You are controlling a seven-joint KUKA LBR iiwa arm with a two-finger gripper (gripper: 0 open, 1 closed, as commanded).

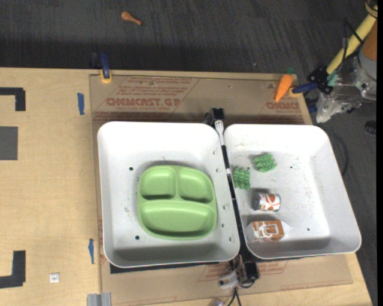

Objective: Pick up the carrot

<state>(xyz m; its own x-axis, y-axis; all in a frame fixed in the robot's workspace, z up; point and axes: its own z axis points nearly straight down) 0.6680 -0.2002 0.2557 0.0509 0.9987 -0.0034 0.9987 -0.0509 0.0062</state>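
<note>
Where the arm reaches in over the bench's far right corner, the gripper (328, 107) hangs just past the far right corner of the right bin (335, 179), outside it. It is small and blurred against cables and metal; cannot tell whether it is open or closed. Nothing visibly held.

Carrot (283, 87): lies on the brown board (149, 98), outside both bins, between the right bin's far rim and the bench's far edge. Leafy end toward the far edge, tip slanting toward the bin. Near the gripper, to its left in the view, apart from it.

Blue clamp (303, 88): just beside the carrot, between it and the gripper.

Right bin holds two green pieces (262, 162) (241, 177), a can (266, 201) and a packet (267, 230). Left bin (119, 179) holds a green divided plate (177, 200). Small orange thing (130, 18) on the dark floor beyond the bench, well apart.

Risks, as I judge them:
- The carrot sits close to the far edge; a glancing descent could roll or push it off the bench.
- The clamp crowds the approach from the right and could foul the gripper.
- Slanted, tapered body: a closure not squared across it may squeeze it out sideways.
- The orange thing on the floor could be mistaken for the target.
</note>
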